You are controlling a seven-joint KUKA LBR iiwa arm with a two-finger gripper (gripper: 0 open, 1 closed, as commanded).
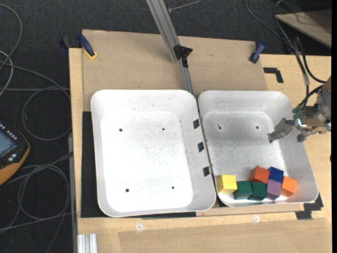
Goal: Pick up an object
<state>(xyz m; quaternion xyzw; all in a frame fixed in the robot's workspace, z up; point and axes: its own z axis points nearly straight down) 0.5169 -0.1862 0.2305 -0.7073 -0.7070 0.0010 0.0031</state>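
The blocks (pixel 257 183) are small cubes that look stiff and light, probably wood or foam, so I judge they will not bend or break under a firm squeeze, and their flat sides should give good contact. The difficulty is that they lie packed together, touching one another, in the near right corner of the right bin (pixel 239 107), close to its wall. The yellow block (pixel 227 182) stands at the left end of the group with free space on its left side, so it seems the easiest one to take, by two opposite flat faces. Beside it are two green blocks (pixel 250 189), an orange one, a blue one, a purple one and another orange at the right end. The hand (pixel 288 132) hangs over the right side of the same bin, farther back than the blocks, with its fingers spread apart and nothing between them. The left bin (pixel 105 101) sits beside it on the worktop (pixel 158 236).
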